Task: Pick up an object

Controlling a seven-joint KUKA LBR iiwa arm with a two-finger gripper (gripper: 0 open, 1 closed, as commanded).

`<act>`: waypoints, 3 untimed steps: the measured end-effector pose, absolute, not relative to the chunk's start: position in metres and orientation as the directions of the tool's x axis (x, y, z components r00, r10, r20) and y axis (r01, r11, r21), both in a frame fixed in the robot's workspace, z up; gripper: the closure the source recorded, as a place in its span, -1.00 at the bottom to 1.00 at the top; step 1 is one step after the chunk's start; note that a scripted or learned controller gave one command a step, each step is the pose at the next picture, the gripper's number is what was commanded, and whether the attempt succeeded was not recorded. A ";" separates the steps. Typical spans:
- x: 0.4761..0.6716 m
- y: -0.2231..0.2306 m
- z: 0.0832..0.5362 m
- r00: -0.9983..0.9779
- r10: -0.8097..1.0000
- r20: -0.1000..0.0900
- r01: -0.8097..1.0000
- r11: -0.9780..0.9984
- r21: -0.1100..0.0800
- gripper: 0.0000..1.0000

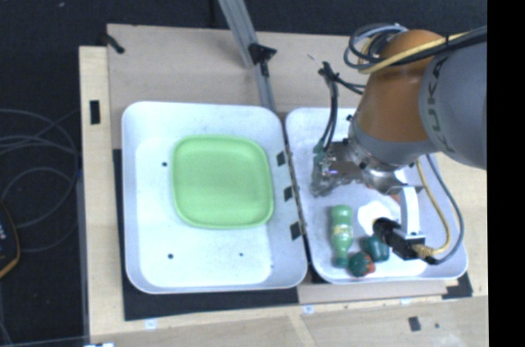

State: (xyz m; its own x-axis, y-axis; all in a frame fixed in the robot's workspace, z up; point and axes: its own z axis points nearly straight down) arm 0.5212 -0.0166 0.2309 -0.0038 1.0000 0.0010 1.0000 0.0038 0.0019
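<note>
Over on the right bin, the arm hangs low with its gripper near the bin's left wall; can't tell how it's set. Just below sit one green bottle, one teal toy and one orange-teal toy. One green plate fills the left bin; two bins total on the worktop.

A pale wooden bench carries two shallow white bins side by side: the left bin toward its left edge, the right bin touching it.
</note>
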 end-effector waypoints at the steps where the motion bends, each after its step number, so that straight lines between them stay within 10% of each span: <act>1: 0.513 0.043 0.241 -0.005 1.000 0.001 1.000 0.005 0.001 1.00; 2: 0.505 0.089 0.232 -0.003 1.000 0.000 1.000 0.003 0.000 1.00; 3: 0.505 0.088 0.232 0.000 1.000 0.000 1.000 0.000 0.001 -1.00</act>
